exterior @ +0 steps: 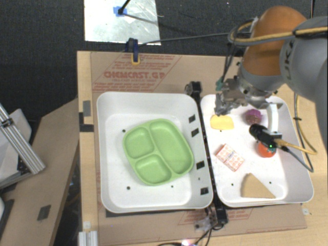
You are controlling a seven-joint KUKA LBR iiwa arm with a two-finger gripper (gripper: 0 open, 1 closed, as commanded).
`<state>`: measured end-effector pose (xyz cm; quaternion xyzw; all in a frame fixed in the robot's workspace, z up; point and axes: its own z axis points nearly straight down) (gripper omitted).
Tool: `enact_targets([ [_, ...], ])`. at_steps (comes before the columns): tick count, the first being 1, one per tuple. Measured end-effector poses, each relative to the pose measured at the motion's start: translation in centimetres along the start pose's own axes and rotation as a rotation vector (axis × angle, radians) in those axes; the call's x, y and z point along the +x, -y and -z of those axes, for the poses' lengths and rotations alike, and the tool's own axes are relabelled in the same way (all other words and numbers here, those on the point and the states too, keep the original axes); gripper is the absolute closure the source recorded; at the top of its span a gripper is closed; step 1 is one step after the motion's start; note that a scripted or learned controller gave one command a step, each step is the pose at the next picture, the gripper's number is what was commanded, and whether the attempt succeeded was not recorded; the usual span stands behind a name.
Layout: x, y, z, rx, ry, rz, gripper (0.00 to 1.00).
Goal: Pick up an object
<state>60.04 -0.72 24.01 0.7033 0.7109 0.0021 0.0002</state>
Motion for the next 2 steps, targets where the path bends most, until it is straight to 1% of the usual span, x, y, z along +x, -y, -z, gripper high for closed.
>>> enact_targets([
  [1, 4.9, -0.8, -1.0, 0.002, 0.001, -0.002, 1.00],
  [2, 9.6, -3.2, -0.3, -0.001, 0.000, -0.001, 1.00],
])
